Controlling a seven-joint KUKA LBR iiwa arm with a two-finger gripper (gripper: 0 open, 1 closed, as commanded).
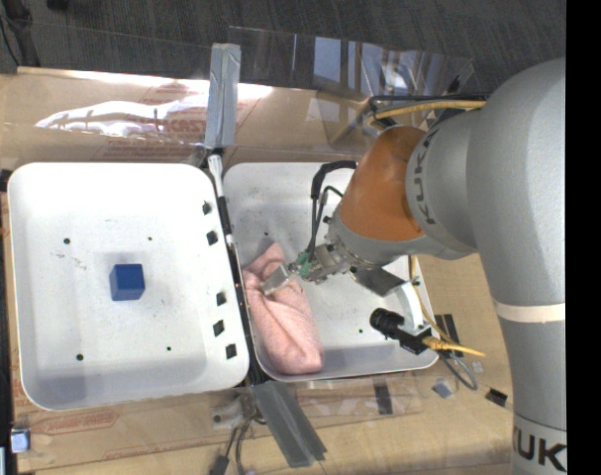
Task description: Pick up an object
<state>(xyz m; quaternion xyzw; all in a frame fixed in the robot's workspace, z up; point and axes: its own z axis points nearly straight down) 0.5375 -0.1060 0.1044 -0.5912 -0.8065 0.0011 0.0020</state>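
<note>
Cloth (286,332), the pink one: where does it lie?
In the right bin (280,198), bunched in a long heap along that bin's left wall and running down to the near corner.

And the pincer (280,284)?
Low over the upper end of the cloth, at or on the fabric. I cannot tell whether it is apart or together, nor whether any cloth is caught in it.

Where does the arm (518,186) come from?
From the right. Its grey bulk crosses the right bin's far right corner, and the orange band (381,194) sits above the middle of that bin, with the wrist slanting down and left toward the cloth.

Anything in the left bin (102,206)?
A small blue cube (128,281), left of the bin's middle, alone and well apart from the cloth.

How do the bins stand?
Side by side on the table (468,394), inner walls touching or nearly so.
</note>
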